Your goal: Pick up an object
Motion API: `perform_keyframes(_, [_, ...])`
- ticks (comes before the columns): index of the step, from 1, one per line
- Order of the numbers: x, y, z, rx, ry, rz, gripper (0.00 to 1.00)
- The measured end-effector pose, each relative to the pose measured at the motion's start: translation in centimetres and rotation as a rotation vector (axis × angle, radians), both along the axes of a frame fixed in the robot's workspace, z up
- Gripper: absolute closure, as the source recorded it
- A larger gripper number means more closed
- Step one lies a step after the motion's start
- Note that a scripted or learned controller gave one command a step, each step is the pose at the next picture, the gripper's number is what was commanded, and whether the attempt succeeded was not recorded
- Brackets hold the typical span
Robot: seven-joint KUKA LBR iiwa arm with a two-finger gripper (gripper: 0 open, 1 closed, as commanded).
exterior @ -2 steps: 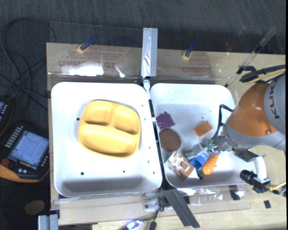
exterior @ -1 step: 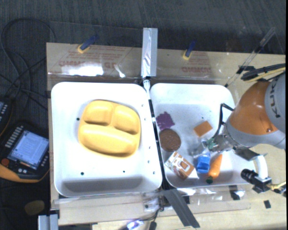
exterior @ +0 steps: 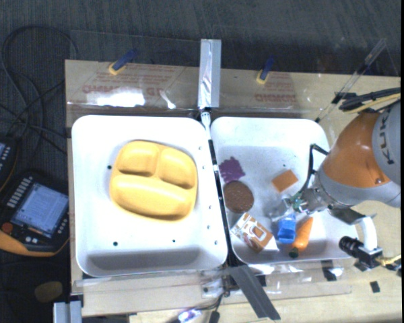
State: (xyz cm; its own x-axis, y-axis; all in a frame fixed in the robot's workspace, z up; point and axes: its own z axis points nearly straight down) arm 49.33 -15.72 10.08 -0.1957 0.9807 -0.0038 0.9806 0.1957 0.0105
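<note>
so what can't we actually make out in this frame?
- Gripper, camera view: the wrist above hides how it stands.
- Blue object: partly under the gripper, contact unclear.
- Printed packet: label too small to read.
- Purple item: too blurred to identify.

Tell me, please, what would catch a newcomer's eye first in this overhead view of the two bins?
The big yellow divided tray fills the middle of the left bin. In the right bin the grey arm with its orange band reaches in from the right, its gripper low over a cluster of small things: a blue block, an orange carrot, a brown round disc and a purple piece.
</note>
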Motion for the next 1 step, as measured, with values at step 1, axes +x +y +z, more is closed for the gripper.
perform_keyframes(1, [1.49,3.83,8.19,0.001,0.020,-0.082,1.00])
